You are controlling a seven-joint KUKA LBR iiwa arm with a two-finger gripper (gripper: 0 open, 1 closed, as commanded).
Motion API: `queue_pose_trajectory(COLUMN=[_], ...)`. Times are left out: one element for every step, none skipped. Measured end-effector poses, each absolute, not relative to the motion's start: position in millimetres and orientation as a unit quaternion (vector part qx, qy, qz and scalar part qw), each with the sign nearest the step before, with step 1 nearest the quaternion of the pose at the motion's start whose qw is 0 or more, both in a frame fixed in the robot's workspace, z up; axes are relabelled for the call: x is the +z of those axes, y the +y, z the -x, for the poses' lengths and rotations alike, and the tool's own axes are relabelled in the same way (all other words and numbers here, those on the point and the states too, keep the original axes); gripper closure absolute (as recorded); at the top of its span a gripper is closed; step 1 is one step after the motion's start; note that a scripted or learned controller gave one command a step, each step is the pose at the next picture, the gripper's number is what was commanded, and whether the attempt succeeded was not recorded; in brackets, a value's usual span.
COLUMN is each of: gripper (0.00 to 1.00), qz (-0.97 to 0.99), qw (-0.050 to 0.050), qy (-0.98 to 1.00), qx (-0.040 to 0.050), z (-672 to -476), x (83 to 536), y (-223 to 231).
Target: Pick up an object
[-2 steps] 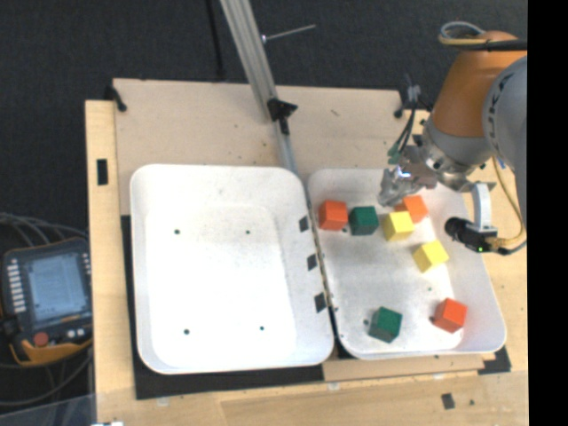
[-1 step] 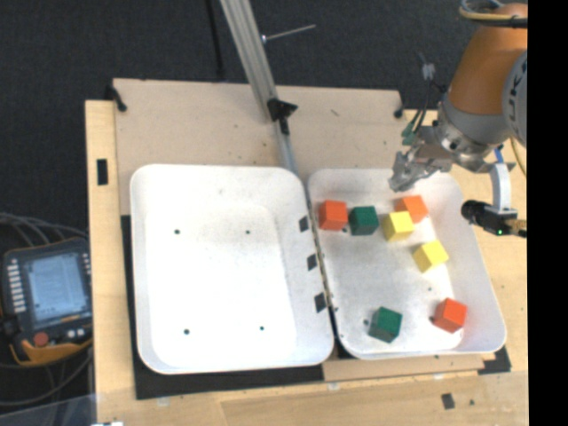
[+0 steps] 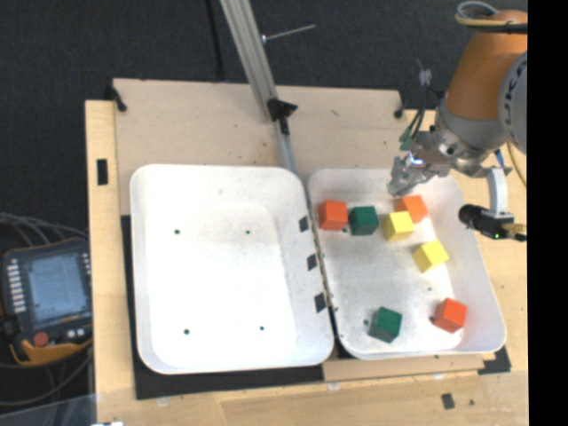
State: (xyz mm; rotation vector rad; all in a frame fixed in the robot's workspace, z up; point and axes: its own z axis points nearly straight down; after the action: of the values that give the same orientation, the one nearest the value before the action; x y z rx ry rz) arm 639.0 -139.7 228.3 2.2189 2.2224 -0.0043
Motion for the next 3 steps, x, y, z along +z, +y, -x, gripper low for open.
queue_pose_trajectory(gripper=[1.0, 1.0, 1.0], qz=[-0.705, -0.705, -0.705], qw=[0.0, 0.0, -0.001], qy=[0.709, 0.709, 0.709], qx=[0.0001, 0.0006, 0.0004], z=[-612.8, -582.4, -558.6], x=[230, 236, 242], y=[-84, -40, -1])
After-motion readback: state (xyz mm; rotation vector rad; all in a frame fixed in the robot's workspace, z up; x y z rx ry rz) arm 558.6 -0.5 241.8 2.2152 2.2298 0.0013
